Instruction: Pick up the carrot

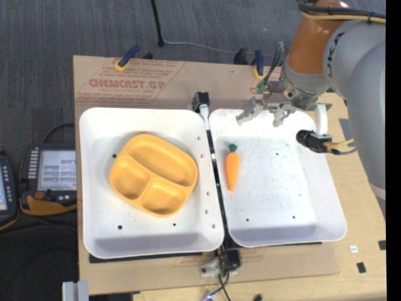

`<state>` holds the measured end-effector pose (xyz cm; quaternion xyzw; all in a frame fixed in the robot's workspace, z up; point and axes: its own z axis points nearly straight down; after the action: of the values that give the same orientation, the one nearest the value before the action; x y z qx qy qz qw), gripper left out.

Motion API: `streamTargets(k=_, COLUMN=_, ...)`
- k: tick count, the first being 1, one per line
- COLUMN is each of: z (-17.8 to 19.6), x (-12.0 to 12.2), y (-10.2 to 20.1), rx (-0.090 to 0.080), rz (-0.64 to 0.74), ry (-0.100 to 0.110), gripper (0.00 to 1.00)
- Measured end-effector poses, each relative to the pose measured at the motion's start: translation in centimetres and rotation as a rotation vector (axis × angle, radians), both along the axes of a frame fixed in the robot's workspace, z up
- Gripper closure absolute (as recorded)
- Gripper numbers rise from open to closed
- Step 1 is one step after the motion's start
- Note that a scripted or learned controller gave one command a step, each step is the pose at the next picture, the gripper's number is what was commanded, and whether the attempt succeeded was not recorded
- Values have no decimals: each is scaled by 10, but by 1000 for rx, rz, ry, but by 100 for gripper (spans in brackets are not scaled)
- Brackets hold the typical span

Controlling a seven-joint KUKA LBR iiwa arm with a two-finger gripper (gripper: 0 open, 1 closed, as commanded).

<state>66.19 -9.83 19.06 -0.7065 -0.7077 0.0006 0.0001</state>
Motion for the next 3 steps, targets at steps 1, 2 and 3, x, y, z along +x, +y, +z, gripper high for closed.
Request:
streamTargets(k=1, z=-103, x=-41, y=-3, rx=-1, rz=-1, ry=-5, gripper=0)
streamTargets(k=2, z=-103, x=-82, y=3, rx=-2, rz=-2, ry=-6, gripper=0)
streamTargets(k=3, z=-103, x=-118, y=3, rx=-2, rz=-2, ry=-9, gripper=0)
